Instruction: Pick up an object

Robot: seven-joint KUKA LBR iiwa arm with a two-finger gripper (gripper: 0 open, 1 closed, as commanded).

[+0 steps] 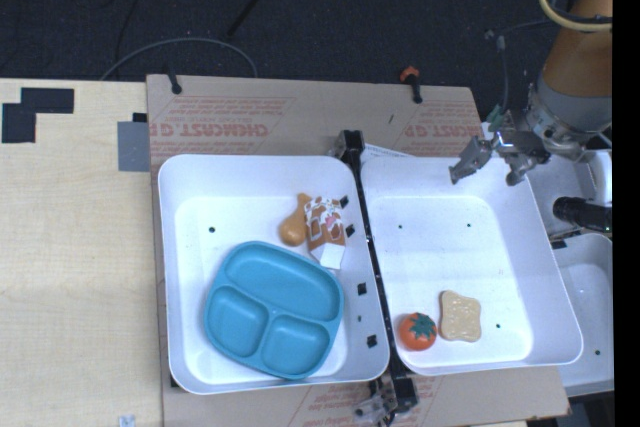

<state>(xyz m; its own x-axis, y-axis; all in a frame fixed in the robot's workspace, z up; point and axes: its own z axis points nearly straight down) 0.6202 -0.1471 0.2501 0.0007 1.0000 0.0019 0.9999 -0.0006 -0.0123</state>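
Hovering spread gripper (492,163) over right bin's (560,315) far rim; tomato (418,331) and toast (461,316) probably nearest, toward near edge.

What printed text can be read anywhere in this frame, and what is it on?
"CHEMCAST GP", red, upside down and repeated, on the protective paper of the board under the bins; only partly legible.
Another red strip on the same board below the bins: too small to read.
Red-and-white pattern on the small packet in the left bin: too blurred to read.
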